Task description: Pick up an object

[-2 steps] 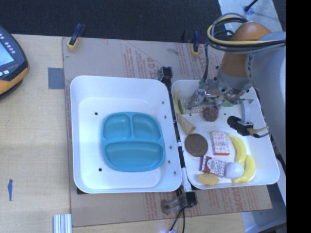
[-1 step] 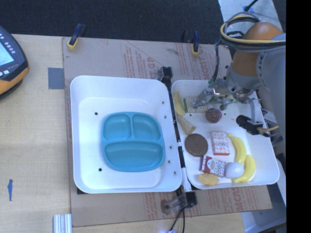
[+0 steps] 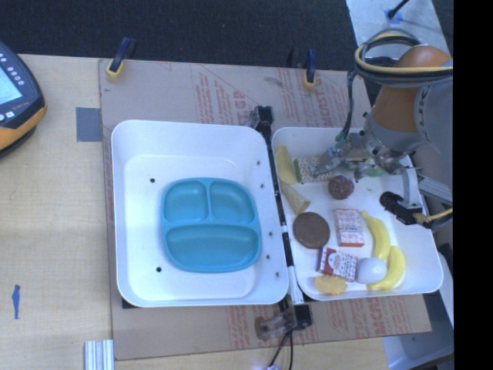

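My gripper (image 3: 350, 159) hangs low over the back of the right bin (image 3: 427, 241), under the grey arm with its orange band. Just below it lies a dark red ball (image 3: 340, 186), and to its left a pale greenish packet (image 3: 311, 168); whether it touches either is unclear. Further forward lie a brown round disc (image 3: 311, 230), a red and white box (image 3: 350, 227), two yellow bananas (image 3: 379, 237), a white egg (image 3: 371, 270), a red and white packet (image 3: 337, 263) and a yellow chip (image 3: 330, 285).
The left bin (image 3: 135, 206) holds a blue divided plate (image 3: 210, 224). A long yellow piece (image 3: 283, 165) and a yellow wedge (image 3: 296, 199) lie along the right bin's left wall. A yellow and black device (image 3: 15, 95) sits at the far left of the bench.
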`<state>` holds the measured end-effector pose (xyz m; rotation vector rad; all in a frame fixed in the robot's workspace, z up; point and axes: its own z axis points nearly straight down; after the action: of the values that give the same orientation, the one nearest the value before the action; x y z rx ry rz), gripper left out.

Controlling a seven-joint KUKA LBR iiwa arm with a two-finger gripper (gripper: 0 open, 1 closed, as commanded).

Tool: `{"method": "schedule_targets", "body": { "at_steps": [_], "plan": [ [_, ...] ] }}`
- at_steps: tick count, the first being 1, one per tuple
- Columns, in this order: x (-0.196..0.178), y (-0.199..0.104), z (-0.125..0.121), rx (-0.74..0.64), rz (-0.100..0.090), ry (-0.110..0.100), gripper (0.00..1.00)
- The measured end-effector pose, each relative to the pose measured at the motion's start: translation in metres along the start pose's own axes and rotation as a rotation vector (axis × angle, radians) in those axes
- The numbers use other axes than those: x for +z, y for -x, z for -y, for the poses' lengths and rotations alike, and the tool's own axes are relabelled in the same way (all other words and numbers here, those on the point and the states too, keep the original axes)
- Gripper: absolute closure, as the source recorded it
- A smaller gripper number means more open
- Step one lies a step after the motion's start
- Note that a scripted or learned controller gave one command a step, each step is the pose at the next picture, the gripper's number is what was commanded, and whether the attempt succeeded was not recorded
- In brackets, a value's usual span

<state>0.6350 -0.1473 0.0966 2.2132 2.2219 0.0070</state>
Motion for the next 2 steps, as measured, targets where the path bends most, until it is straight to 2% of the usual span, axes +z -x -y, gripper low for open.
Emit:
{"method": "schedule_targets", "body": {
  "at_steps": [1,2],
  "plan": [
    [0.000,-0.026,0.025,-0.001,0.003,-0.001,0.00],
    [0.005,-0.038,0.050,0.001,-0.001,-0.015,0.00]
  ]
}}
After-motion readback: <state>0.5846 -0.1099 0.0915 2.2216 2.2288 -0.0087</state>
